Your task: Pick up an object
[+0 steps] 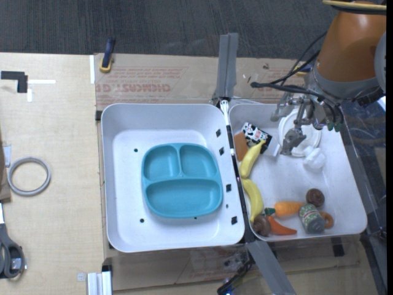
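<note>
At the 5 o'clock corner of the right bin (pixel 351 183) lie a small can (pixel 311 219), a brown doughnut-like toy (pixel 315 196) and two carrots (pixel 287 209), one orange and one redder below it. Just toward 9 o'clock from them, two bananas (pixel 251 192) run along the bin's left wall, with a black-and-white spotted box (pixel 254 132) at their 12 o'clock end. The left bin (pixel 116 183) holds a blue divided plate (pixel 182 180) at its middle. Out on the table (pixel 49 121), at 9 o'clock, rests a grey ring (pixel 27 175). Farther back, the gripper (pixel 293 141) hangs over the right bin's 12 o'clock half, above a white cup-like object (pixel 310 155); whether its fingers are spread or pressed together cannot be told.
</note>
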`<state>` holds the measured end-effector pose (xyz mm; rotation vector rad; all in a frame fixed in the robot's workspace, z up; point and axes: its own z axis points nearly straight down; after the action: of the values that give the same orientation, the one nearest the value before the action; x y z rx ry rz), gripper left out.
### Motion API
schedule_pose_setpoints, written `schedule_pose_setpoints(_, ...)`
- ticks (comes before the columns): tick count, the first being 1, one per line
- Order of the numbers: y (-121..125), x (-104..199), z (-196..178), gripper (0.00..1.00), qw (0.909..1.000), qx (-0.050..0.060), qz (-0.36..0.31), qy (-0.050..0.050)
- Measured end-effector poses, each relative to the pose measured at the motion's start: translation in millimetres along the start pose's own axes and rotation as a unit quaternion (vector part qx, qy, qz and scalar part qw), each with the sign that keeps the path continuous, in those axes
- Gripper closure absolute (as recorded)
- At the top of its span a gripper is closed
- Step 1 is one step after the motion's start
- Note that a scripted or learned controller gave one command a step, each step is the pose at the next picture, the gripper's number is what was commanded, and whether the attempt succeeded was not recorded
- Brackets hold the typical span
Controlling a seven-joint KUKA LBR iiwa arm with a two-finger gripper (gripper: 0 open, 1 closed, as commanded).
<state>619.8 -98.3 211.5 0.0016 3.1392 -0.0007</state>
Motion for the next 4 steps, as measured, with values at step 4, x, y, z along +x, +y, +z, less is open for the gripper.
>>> schedule_pose_setpoints(4,-86,139,116,0.0,1.0,0.001,-0.001,-0.004)
